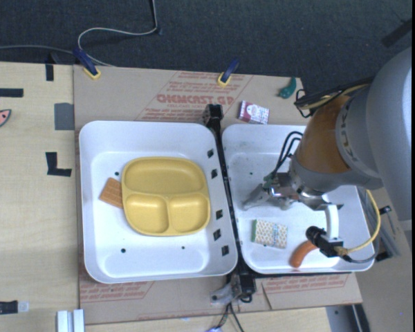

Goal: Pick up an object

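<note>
In the right bin [245, 151] lie a small green-and-white patterned pad [270, 233] and an orange sausage-shaped piece [302, 254] near the front wall. My gripper [257, 198] hangs low over the bin's middle, just behind the pad and left of the grey arm with its orange band [325, 144]. I see nothing between its fingers. The left bin [97, 254] holds a yellow divided plate [167, 194] with a brown flat piece [111, 193] tucked under its left side.
A black clamp strip [221, 192] runs between the two bins. A small red-and-white packet [252, 112] and a green clip [288, 87] lie on the cardboard behind the right bin. Cables trail off the arm at the right.
</note>
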Controlling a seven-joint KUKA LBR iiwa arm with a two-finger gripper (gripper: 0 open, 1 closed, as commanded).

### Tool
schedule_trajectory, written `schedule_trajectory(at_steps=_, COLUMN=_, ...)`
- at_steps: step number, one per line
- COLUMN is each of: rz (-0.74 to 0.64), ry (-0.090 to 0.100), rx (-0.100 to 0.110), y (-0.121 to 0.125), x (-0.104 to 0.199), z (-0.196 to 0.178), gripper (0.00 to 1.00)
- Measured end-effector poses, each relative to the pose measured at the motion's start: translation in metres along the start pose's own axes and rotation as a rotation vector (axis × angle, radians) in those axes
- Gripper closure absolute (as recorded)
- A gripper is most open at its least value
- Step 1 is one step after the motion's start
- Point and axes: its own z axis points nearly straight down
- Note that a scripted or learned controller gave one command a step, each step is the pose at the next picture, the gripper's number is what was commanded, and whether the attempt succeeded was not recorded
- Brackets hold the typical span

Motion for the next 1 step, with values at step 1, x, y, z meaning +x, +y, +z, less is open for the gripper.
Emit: schedule_trajectory(at_steps=1, rz=-0.001, ry=-0.001, rx=-0.006, y=-0.0265, x=-0.0016, z=-0.0006, gripper=0.00)
